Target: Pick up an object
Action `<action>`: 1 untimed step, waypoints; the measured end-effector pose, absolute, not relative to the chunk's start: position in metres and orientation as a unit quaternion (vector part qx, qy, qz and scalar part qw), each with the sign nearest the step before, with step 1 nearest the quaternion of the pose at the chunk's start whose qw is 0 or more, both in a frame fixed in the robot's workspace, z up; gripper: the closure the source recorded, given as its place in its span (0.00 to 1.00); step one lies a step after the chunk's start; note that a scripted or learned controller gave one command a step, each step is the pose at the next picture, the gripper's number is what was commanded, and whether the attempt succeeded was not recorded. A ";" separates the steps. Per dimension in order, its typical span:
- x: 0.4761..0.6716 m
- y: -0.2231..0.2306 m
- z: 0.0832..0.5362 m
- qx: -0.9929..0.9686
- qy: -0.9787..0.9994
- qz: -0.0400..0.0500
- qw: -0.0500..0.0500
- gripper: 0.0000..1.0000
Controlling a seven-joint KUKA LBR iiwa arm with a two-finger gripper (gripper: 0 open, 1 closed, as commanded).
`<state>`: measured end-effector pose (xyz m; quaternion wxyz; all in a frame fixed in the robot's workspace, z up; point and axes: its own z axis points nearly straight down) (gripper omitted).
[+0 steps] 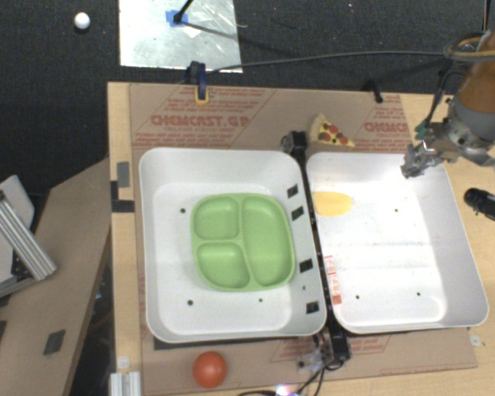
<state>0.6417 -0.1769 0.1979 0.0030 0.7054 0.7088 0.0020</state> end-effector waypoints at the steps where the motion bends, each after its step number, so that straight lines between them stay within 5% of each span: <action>1: 0.643 -0.177 0.215 0.705 0.709 0.001 0.002 1.00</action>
